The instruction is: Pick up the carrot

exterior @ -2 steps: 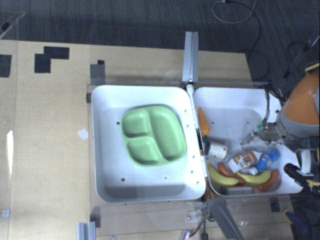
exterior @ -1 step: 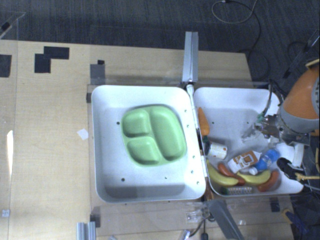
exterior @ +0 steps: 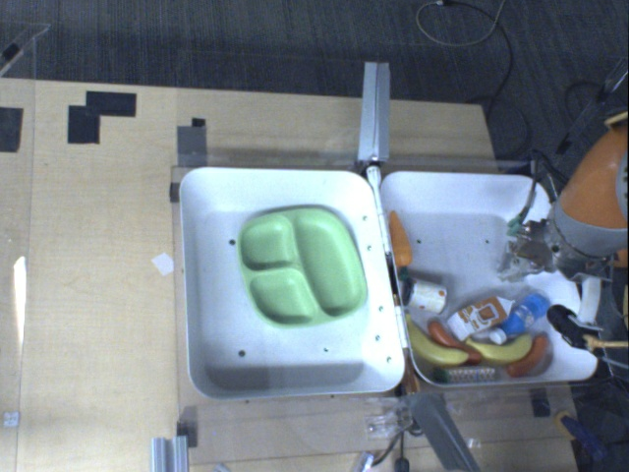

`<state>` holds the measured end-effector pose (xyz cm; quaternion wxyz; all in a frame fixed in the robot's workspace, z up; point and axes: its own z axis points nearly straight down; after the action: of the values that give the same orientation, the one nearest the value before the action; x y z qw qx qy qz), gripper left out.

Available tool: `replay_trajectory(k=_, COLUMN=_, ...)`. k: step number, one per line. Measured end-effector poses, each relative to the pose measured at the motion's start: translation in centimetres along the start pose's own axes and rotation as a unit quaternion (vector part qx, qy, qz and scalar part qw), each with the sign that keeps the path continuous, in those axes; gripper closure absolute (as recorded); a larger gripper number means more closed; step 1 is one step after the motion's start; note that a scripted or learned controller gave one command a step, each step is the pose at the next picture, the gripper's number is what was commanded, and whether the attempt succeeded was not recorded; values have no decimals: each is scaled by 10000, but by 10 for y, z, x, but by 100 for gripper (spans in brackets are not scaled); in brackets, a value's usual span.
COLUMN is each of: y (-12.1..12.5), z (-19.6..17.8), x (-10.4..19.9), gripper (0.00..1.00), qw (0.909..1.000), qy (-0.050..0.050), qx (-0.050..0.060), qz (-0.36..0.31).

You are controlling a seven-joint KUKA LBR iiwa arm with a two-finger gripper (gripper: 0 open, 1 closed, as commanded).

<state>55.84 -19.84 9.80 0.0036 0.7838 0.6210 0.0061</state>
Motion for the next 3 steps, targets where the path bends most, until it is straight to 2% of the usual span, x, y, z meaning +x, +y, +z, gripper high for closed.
replay_trajectory(k=1, y=11, z=9, x=24, gripper=100, qw=9964, qy=-38, qx=6, qz=-846)
replay_trajectory(k=2, y=60, z=11, x=36, gripper=100, qw=9999, qy=-28, qx=10, qz=138)
replay_trajectory(k=3, y=93, z=13, x=100, gripper=100, qw=9941, qy=-21, qx=24, qz=1087)
